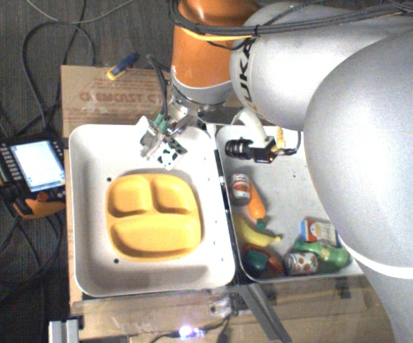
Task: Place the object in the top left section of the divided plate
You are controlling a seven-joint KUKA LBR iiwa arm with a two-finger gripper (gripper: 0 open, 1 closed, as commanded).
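Looming closest, our grey arm (349, 120) hangs its gripper (160, 140) over the left bin's (85, 263) far edge, just above the yellow divided plate (153, 216), grip state unclear to us, while candidate objects like the banana (255, 234) wait in the right bin (292, 191).

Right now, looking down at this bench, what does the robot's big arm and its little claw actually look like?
The bulky arm has smooth, rounded pale grey shells and a glossy orange band above the wrist, with dark KUKA lettering beside it. Black cables run along its top. The small metal gripper is silvery, with greenish parts.
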